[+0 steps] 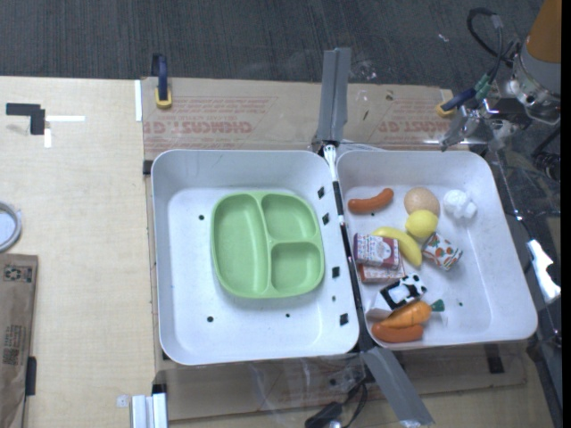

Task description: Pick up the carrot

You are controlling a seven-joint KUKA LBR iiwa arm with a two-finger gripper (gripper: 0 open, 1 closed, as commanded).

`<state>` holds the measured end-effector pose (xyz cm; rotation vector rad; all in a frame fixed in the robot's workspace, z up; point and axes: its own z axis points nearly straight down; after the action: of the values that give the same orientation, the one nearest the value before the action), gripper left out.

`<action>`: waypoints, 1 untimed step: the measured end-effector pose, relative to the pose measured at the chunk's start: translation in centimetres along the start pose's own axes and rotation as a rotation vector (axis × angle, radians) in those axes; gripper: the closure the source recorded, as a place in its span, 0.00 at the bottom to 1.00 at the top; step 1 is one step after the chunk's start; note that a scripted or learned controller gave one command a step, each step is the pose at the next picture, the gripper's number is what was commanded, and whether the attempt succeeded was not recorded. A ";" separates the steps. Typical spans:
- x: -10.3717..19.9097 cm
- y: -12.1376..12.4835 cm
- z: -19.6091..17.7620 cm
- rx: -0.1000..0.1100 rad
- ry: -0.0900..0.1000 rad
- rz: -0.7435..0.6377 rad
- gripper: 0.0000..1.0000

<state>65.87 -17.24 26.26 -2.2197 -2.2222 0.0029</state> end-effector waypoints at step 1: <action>4.3 -2.4 15.7 -0.014 -0.004 -0.344 0.00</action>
<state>63.39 -12.94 10.54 -1.8135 -2.5796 -0.0078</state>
